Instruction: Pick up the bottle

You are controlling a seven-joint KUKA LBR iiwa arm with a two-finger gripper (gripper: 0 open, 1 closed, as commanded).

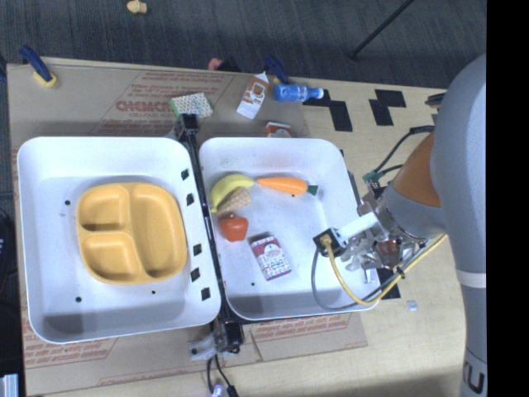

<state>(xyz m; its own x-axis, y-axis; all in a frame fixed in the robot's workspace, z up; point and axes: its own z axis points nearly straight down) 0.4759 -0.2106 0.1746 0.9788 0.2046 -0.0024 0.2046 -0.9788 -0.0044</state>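
Observation:
A small blue bottle [294,93] lies on its side on the cardboard behind the right bin [331,151], outside both bins. My gripper [366,257] hangs over that bin's right rim, near its front right corner, far from the bottle. A yellow cable loops below the gripper. Nothing shows in its grasp.
The right bin holds a banana [225,188], a carrot [283,185], a red fruit [234,227] and a small red-and-white carton [270,256]. A yellow divided plate [131,231] sits in the left bin [33,222]. A small carton [253,96] and a patterned packet [192,104] lie near the bottle.

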